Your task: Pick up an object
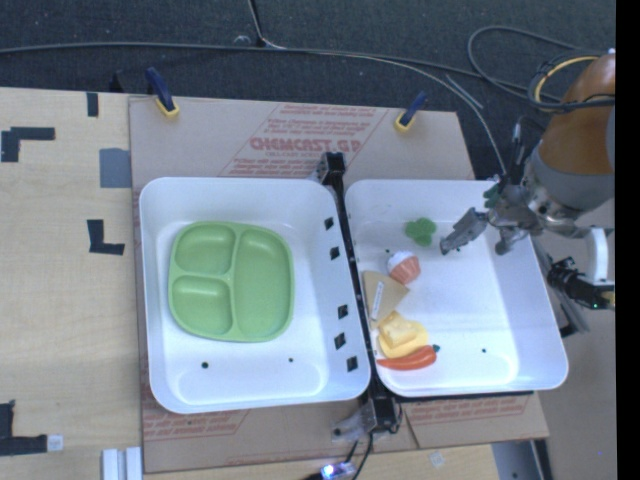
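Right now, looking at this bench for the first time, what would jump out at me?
The bright green divided tray lying flat in the left bin catches the eye first. Next comes the small heap of toy food against the right bin's left wall: a red chili pepper, yellow pieces and a green piece. The gripper hangs above that bin's upper right part.

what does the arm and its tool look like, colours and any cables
The arm is grey with a broad orange band above the wrist. Its tool is dark grey metal with two slim fingers. Black cables loop behind the arm, and one yellow cable curves beside the orange band.
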Controlling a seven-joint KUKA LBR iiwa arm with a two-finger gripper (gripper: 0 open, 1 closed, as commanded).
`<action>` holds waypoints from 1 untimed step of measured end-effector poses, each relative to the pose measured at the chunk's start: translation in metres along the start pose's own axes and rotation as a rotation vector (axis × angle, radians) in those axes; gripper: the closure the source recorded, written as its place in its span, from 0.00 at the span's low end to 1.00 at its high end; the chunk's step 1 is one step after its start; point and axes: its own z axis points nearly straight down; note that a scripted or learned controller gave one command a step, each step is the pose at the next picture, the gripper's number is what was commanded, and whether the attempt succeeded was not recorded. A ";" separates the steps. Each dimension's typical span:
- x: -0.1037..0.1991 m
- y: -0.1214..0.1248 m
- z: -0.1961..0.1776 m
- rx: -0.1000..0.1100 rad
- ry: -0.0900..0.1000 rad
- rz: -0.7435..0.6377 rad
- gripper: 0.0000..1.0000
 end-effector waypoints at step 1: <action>0.000 0.003 -0.007 -0.013 -0.002 -0.003 0.00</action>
